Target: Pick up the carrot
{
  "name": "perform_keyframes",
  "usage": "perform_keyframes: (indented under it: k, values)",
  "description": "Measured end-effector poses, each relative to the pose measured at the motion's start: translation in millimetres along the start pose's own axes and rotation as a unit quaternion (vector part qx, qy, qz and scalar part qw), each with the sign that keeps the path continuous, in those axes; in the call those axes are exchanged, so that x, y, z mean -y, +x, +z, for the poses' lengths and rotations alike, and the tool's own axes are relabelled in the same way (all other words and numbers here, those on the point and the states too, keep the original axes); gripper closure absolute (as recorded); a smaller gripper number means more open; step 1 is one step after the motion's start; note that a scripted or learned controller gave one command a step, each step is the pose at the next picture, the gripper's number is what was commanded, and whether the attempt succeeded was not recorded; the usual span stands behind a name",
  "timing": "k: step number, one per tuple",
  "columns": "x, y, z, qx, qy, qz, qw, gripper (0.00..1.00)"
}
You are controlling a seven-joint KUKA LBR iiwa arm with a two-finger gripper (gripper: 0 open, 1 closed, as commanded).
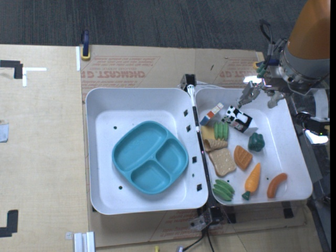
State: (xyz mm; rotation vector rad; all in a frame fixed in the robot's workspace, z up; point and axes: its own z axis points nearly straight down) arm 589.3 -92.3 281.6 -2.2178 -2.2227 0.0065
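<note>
wood surface, two bins; pincer [251, 94] slightly open, empty, at right bin's far end; carrot [252, 179] lies well nearer the camera, tip pointing away.

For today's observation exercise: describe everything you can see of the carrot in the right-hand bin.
The carrot is a small toy, apparently plastic, with a smooth orange body tapering to a dark green top. It lies flat on the floor of the right bin, near the front wall, slanted with its green end toward the front. It lies apart from the neighbouring toys. The gripper is well away, near the bin's far side.
</note>
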Motion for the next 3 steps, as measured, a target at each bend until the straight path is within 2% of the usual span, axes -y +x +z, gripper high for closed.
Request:
perform_keyframes:
  k: [1,2,3]
  values:
    - [30,-28,159,-0.001,0.0,0.011,0.9999,0.0]
    - [109,-43,191,-0.001,-0.001,-0.034,0.9994,0.0]
    - [107,-43,183,-0.001,-0.002,-0.031,0.9995,1.0]
